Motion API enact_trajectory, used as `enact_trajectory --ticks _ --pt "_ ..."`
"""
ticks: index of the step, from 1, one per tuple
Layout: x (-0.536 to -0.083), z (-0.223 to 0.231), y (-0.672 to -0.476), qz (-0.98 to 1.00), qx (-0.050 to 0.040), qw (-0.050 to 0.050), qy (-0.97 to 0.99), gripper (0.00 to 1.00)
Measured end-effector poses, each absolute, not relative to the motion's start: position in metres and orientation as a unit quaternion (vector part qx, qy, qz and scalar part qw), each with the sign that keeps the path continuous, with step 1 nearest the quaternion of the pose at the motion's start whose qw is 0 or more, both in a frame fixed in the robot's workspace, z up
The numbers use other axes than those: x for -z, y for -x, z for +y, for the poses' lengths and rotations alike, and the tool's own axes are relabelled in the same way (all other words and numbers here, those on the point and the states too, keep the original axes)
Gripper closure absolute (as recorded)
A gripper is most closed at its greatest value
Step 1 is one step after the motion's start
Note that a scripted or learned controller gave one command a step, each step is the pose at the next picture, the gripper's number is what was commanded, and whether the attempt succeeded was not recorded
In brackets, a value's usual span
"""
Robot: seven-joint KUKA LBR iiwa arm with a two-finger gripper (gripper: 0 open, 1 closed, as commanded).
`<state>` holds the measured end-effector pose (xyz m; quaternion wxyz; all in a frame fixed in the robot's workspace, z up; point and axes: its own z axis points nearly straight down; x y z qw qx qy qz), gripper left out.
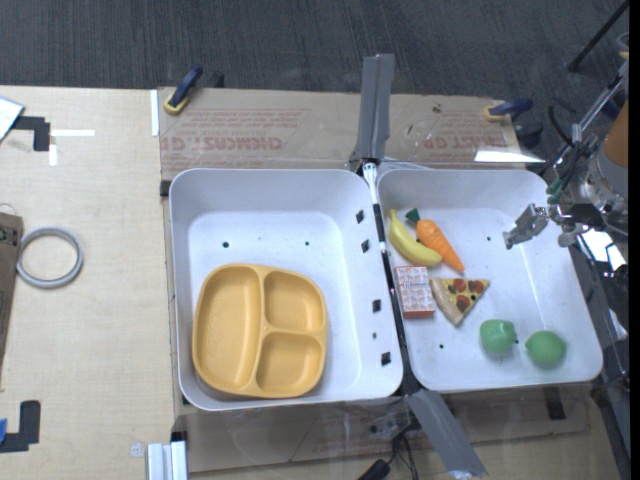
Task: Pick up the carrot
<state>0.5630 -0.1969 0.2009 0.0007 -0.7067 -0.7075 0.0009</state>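
The carrot (pixel 438 243) lies in the right bin (pixel 560 298), touching the banana (pixel 411 240). The gripper (pixel 522 230) hovers well apart from it; whether it is apart or together cannot be told. Risk: a descent may catch the banana or nudge the carrot aside.

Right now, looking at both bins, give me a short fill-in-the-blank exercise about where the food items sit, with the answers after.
1. The orange toy carrot lies in the right white bin, touching the yellow ____.
2. The yellow divided plate in the left white bin has ____ compartments.
3. The triangular toy pizza slice lies beside the small red box; near it are two round ____ fruits.
4. The two-finger gripper hovers to the ____ of the carrot.

Answers: banana, three, green, right
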Motion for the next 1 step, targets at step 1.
enact_trajectory --ticks 1 --pt "-0.1603 -0.1223 -0.6137 -0.751 -0.0006 0.0 0.661 0.0"
